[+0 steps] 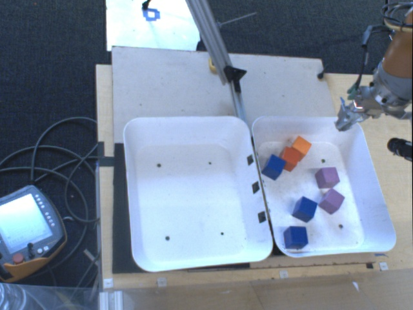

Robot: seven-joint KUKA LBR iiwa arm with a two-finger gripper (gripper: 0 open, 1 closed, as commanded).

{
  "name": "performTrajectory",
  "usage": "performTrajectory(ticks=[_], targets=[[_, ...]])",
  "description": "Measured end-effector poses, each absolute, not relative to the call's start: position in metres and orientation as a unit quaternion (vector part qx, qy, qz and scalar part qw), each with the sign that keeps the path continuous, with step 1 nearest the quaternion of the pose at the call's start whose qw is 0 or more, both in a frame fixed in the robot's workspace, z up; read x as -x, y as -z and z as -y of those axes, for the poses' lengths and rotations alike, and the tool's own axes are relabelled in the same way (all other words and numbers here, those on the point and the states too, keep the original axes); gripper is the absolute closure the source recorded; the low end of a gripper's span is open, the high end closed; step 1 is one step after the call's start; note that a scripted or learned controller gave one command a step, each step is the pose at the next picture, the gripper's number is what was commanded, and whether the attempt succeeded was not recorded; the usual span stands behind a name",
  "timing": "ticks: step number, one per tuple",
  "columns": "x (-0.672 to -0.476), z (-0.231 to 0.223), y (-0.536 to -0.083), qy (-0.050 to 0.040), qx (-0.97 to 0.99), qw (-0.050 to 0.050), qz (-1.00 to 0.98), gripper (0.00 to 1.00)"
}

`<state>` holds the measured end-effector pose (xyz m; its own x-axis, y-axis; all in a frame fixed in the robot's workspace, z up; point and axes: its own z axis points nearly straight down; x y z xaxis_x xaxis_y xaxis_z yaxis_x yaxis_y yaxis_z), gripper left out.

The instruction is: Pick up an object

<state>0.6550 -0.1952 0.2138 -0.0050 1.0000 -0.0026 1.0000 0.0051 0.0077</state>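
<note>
White plastic is making up both shallow bins, which are sitting side by side on the pale wooden surface. The right bin is carrying all the loose objects. Two orange cubes are lying near its upper left: the lighter orange cube is touching the darker orange cube just below and left of it. A blue cube is pressing against the darker one's left side, close to the wall dividing the bins. Further right, a purple cube is sitting just above a second purple cube, the two nearly touching. A second blue cube is resting near the middle of the bin floor, and a third blue cube is lying close to the near rim. The left bin is showing its white floor with a few small dark dots.

The claw is hanging over the right bin's upper right corner, at the rim and well apart from every cube. Nothing is sitting between its tips; whether they are wide or narrow I cannot tell, since they are small and blurred. The grey arm is reaching in from the right.

A grey pole is slanting down toward the gap between the bins. A handheld control pendant with black cables is lying at the left, off the surface.
</note>
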Motion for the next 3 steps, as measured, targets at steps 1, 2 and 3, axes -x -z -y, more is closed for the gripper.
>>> performTrajectory(ticks=[1,2,3], targets=[[-0.656,0.195,-0.231,-0.0011,-0.705,0.002,-0.709,1.00],[-0.653,0.145,-0.243,-0.0017,-0.704,0.001,-0.711,1.00],[-0.644,0.099,-0.234,-0.0009,-0.704,0.000,-0.710,1.00]])
